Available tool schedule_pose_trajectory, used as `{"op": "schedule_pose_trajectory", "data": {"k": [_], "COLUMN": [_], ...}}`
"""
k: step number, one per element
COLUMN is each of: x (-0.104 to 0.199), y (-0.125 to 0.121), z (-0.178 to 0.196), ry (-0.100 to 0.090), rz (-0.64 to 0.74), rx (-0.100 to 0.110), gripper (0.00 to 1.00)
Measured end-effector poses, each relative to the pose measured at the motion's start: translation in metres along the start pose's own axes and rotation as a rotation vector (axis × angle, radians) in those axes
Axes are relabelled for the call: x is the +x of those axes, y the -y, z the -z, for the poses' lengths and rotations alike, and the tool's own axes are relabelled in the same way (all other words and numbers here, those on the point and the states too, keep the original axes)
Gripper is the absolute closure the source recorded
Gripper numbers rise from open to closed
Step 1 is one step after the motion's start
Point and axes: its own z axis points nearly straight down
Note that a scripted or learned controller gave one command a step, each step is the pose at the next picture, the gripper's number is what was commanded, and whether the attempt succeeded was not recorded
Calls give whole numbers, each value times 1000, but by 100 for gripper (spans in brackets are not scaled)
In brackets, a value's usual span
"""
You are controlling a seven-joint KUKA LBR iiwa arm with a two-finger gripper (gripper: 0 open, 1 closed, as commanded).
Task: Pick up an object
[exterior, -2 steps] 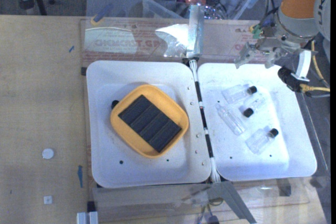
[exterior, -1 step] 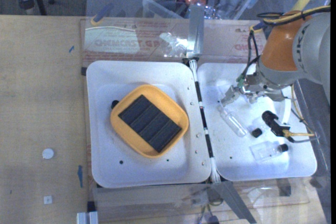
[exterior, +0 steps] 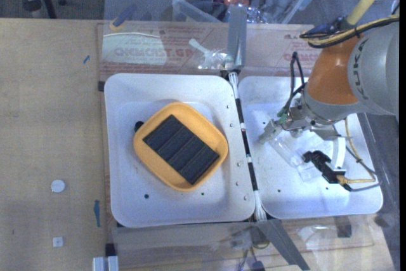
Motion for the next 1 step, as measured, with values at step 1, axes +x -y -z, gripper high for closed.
{"op": "schedule_pose_trajectory", "data": {"k": [1], "x": [0], "y": [-2], "z": [11], "ry": [1], "rz": [-2], "rx": [-6], "gripper": [100]}}
